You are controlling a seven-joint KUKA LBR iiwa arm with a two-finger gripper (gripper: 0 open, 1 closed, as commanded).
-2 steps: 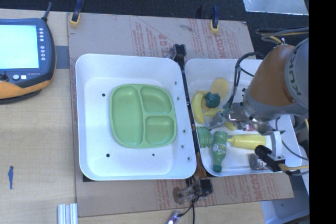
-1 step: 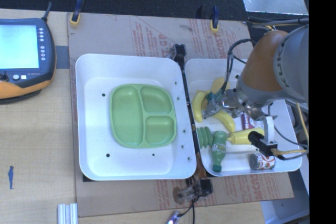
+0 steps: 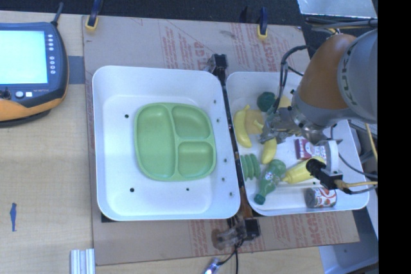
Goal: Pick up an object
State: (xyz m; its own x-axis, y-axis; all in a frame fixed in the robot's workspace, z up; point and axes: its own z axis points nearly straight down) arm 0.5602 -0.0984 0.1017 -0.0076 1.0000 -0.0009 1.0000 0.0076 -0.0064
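Small yellow plastic bananas lie in the right shallow white bin, at its left side. The pincer hangs just right of them, whether spread or pressed together cannot be told. A green divided plate sits in the left white bin.

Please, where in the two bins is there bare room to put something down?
Left bin: bare white floor all around the green divided plate, widest toward its left wall and near edge. Right bin is crowded: bananas, green bottle, can, with the claw among them.
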